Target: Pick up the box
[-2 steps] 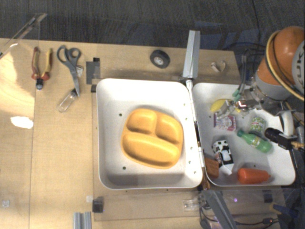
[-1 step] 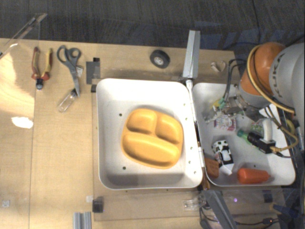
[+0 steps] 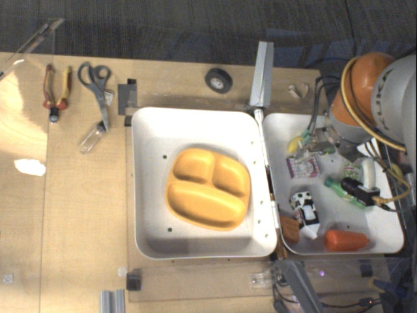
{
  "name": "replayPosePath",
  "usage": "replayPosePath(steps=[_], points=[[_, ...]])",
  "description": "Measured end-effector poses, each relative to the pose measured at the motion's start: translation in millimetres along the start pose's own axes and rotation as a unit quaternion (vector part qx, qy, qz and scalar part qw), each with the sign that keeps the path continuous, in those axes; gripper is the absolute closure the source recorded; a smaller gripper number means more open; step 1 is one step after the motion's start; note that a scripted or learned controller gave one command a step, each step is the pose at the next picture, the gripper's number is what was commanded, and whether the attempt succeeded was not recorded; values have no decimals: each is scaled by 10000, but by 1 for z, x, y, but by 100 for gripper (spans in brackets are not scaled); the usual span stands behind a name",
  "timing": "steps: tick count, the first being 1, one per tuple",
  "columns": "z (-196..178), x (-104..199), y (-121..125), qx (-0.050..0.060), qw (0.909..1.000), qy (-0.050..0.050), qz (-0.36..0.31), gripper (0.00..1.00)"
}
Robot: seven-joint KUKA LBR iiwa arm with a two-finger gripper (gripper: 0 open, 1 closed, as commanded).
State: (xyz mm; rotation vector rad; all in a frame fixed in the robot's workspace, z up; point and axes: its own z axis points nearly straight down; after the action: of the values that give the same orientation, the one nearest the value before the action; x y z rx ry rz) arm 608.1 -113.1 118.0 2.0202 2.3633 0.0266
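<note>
A small flat box (image 3: 303,168) with pink and white print lies in the upper left part of the right bin (image 3: 391,245). The grey arm with its orange band reaches in from the upper right. Its gripper (image 3: 318,145) hangs low over the bin's back, just above and to the right of the box. A yellow-green item (image 3: 296,142) sits beside the gripper, close to the bin's back left corner. The arm's wrist and cables hide much of the gripper.
The left bin (image 3: 150,175) holds a large yellow bun-shaped object (image 3: 208,188). In the right bin lie a black and white item (image 3: 305,208), a brown piece (image 3: 290,229), an orange object (image 3: 346,240) and a green item (image 3: 345,192). Scissors (image 3: 98,93), pliers (image 3: 55,91) and a tape roll (image 3: 219,80) rest on the bench.
</note>
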Motion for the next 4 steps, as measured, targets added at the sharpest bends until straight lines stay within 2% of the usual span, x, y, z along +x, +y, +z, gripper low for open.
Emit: replayPosePath(steps=[1, 2, 3, 4], points=[[-130, 65, 46, 118, 9919, 77, -1264, 100], [-130, 65, 46, 123, 9918, 76, -1268, 0], [-68, 38, -20, 138, 9918, 79, -1268, 0], [14, 8, -3, 36, 9821, 43, -1882, 0]])
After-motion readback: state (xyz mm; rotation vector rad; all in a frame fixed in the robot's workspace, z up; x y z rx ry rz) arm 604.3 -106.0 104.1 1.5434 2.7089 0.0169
